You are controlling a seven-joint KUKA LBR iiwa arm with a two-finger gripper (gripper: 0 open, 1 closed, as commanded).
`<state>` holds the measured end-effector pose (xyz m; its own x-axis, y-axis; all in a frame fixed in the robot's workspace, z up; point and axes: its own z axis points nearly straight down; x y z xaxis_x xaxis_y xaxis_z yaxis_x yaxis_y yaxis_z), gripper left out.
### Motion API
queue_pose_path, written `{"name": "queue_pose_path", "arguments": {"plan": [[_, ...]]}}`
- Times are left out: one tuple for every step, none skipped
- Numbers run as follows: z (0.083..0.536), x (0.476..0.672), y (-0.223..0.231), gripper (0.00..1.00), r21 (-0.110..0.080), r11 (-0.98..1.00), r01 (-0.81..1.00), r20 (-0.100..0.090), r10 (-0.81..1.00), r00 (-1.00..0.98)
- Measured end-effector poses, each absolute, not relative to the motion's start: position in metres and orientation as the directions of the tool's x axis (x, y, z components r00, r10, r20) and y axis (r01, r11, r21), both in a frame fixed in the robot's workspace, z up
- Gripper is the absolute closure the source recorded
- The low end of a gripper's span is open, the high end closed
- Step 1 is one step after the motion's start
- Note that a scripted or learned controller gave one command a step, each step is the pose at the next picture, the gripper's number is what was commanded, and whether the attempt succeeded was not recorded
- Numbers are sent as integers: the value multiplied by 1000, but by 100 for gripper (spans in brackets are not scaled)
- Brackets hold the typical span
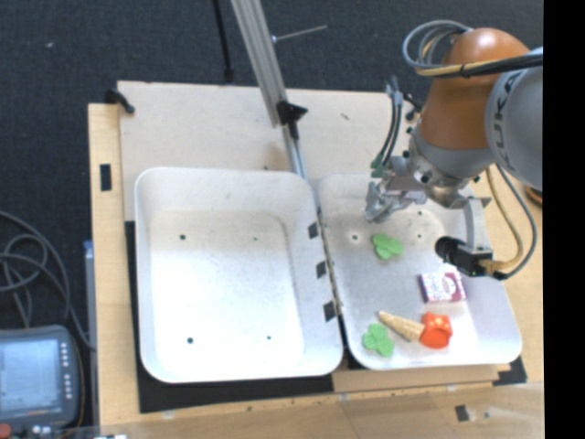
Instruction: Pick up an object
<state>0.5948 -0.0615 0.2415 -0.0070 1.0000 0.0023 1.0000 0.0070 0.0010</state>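
The right bin holds a green leafy piece near its middle, a purple and white box to the right, a tan cone, an orange-red piece and a second green piece near the front. My gripper hangs over the back left part of this bin, just above and behind the upper green piece. Nothing shows between its fingers.
The left bin sits beside the right one, with black clips along the shared edge. A slanted metal pole rises from the bench behind the bins. Cables loop at the arm's wrist.
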Motion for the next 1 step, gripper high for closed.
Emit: {"name": "queue_pose_path", "arguments": {"plan": [[247, 581, -19, 100, 1, 7, 1000, 2, 1000, -7]]}}
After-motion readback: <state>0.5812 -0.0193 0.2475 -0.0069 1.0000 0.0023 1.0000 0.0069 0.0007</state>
